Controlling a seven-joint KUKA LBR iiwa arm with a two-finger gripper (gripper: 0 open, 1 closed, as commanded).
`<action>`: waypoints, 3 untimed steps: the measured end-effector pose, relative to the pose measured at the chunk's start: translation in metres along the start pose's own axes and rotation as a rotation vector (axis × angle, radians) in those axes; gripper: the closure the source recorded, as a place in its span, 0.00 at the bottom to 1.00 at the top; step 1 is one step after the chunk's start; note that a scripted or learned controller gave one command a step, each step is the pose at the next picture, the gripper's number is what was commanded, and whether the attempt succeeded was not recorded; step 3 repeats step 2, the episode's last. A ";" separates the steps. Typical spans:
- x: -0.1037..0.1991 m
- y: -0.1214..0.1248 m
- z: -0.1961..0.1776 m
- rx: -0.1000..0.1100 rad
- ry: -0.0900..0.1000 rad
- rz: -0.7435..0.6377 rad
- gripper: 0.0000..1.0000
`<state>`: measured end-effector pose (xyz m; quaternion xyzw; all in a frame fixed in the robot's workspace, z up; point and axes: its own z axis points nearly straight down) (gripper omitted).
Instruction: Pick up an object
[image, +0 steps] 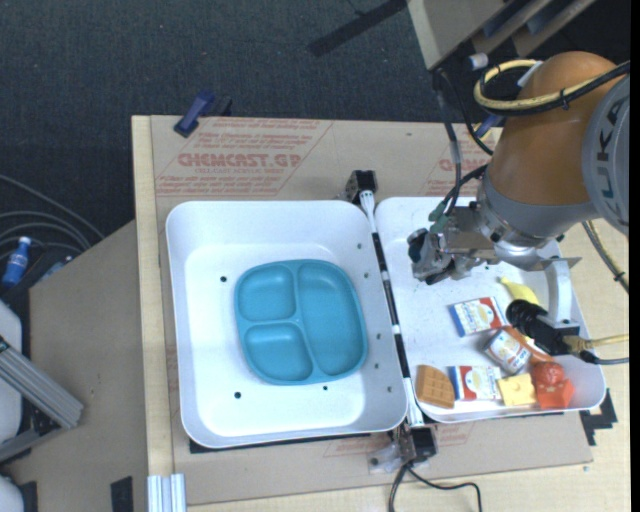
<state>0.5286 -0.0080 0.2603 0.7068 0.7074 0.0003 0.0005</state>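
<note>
Here, camera view:
Gripper (434, 258): seen low over the upper left part of the right bin (400, 225); whether it is spread or pressed together cannot be told, and nothing is seen between it.
Arm (545, 130): reaching in from the right, its orange band above the grey wrist.
Objects: all lie in the lower right part of the right bin, apart from the gripper, below it and to its right.
Carton (472, 315): a small blue and white box, the nearest object to the gripper.
Banana (520, 293): yellow, just right of the carton.
Can (508, 349): lying tilted below the carton.
Waffle (434, 386): brown, at the bin's lower left corner, touching a second blue and white box (473, 383).
Cheese (516, 390): a yellow wedge beside a red tomato (551, 383).
Left bin (190, 300): a blue divided plate (299, 319) lies in its middle.
Surface: both bins rest on a cardboard sheet (240, 155) with red print.
Room: dark carpet (150, 50) behind the bench; cables (40, 215) at the left.
</note>
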 end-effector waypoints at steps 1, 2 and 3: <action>0.001 -0.015 -0.007 0.004 0.001 0.000 1.00; -0.002 -0.012 -0.006 0.002 0.000 0.001 1.00; -0.002 -0.012 -0.006 0.002 0.000 0.001 1.00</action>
